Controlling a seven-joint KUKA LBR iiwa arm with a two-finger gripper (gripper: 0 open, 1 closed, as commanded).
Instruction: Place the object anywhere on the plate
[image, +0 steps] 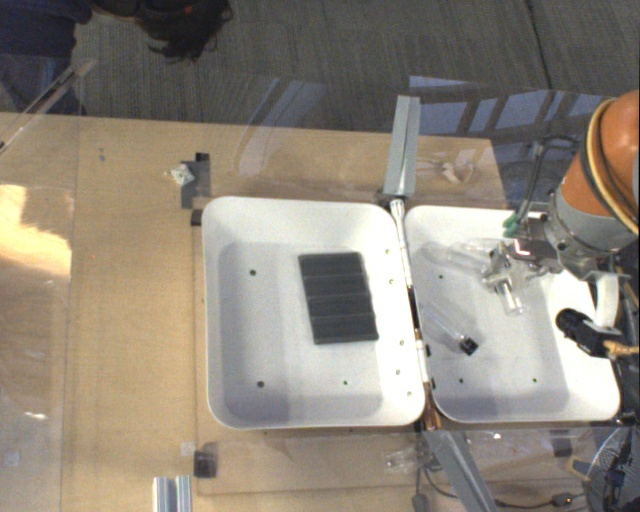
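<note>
A dark grey ribbed plate (339, 297) lies flat in the middle of the left bin (230, 400). My gripper (505, 277) hangs low over the upper part of the right bin (540, 405), reaching in from the right. Just left of the gripper lies a clear plastic object (455, 256), hard to make out against the white floor. Nearer the front, a small black piece (467, 346) rests on the bin floor with another clear item (441, 326) beside it. I cannot see anything held in the gripper.
The grey arm with its orange band (610, 150) fills the right side above the right bin. A black cable part (580, 328) hangs at the bin's right edge. A grey metal post (403, 145) stands behind the seam between the bins.
</note>
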